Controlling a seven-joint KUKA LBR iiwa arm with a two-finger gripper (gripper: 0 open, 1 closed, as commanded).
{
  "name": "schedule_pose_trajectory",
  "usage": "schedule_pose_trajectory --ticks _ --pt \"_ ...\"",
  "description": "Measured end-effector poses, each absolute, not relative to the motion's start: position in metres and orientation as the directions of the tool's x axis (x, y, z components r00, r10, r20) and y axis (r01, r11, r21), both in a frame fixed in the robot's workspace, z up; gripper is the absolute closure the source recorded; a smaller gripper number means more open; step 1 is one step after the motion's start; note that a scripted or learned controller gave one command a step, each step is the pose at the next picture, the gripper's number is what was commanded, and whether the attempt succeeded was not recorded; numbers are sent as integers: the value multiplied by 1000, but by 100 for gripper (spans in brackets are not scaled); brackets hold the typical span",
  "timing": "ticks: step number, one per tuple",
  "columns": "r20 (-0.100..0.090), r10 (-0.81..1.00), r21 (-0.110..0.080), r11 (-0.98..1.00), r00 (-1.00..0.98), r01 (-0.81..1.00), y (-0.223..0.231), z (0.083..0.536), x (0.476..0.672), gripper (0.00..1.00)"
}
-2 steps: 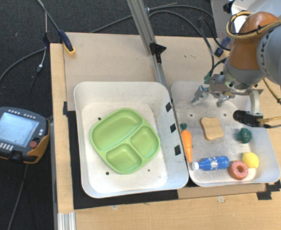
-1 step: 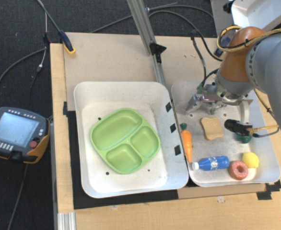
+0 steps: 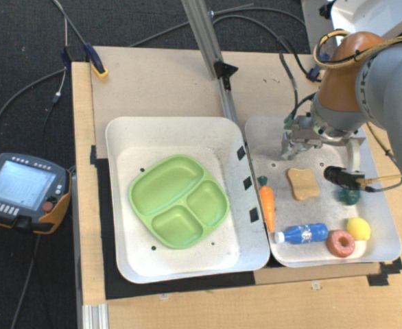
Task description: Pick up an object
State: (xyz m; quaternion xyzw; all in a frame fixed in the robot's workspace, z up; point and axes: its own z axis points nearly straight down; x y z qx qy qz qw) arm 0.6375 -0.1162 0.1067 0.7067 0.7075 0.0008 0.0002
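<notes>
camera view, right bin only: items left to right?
carrot → blue bottle → bread slice → pink donut → lemon. The bottle and bread overlap in x, so their order is loose. The end effector hangs above the bread slice's far edge.

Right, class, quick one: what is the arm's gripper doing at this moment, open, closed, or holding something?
Gripper: over the right bin, just above the bread slice; nothing visible between its fingers; open or closed cannot be told.

Even, fairly bright overhead light, soft faint shadows, the white bins (image 3: 187, 132) slightly washed out, mild overall softness.
</notes>
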Motion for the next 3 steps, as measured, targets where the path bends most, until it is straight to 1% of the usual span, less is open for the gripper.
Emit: schedule_pose_trajectory --ticks 1,2,3 --pt "-1 1000 6 0 0 1000 -125 159 644 100" --pt "-1 1000 5 0 0 1000 -127 210 635 100" --pt "-1 1000 8 2 -2 1000 -127 262 637 100"
